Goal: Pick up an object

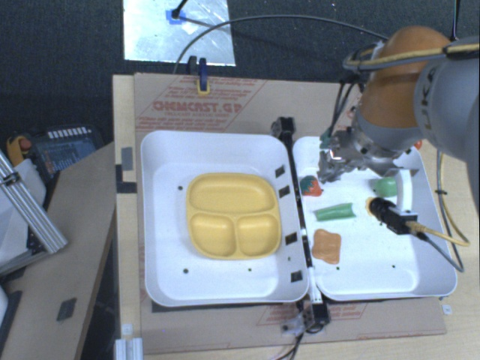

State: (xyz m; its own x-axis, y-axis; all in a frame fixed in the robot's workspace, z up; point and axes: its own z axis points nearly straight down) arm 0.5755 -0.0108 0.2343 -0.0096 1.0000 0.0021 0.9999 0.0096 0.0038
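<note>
My gripper [334, 165] hangs low over the back of the right bin [375, 272], with the grey arm and its orange band above it. Just left of it and a little nearer lies a small red and green piece [310, 187]. A green stick [334, 212] lies nearer the front, and an orange flat piece [326, 246] lies in front of that. A light green piece [387, 186] sits at the right of the gripper, partly hidden by the wrist. I see nothing held.
The left bin [161, 201] holds a yellow divided tray [232, 214]. A black divider with clips [294, 201] runs between the two bins. Bare white floor lies at the front right of the right bin.
</note>
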